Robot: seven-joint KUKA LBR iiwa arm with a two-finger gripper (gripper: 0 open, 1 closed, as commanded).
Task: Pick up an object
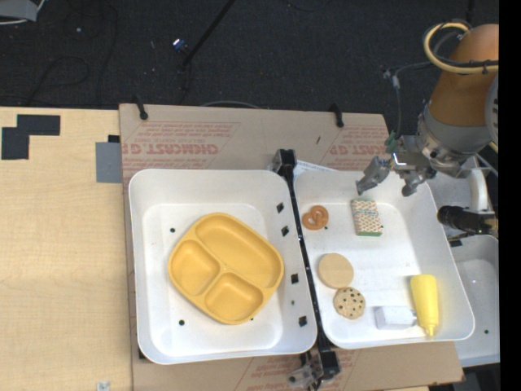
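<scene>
My gripper (391, 176) hangs over the far edge of the right bin (456, 296), fingers spread wide with nothing between them.

Farthest from me, across the divider, lies the yellow divided plate (225, 278) in the left bin (142, 218). It is the biggest thing here and, I judge, the worst choice: broad and shallow, so my fingers would likely skate off its rim.

The yellow mustard bottle (425, 301) lies in the near corner, well apart from me. Its rounded body could roll out as I close, and the small white packet (394, 317) touching its side might get dragged along.

The patterned sponge block (366, 217) sits just below me, the nearest target. If I come down off-centre, one finger may land on top and only shove it.

The tan round biscuit (334, 270) and the chocolate-chip cookie (349, 302) lie close together; being flat, they offer little to grip, and my fingers could hit the bin floor.

The pretzel (315, 217) is near the divider, which could block one finger.
</scene>
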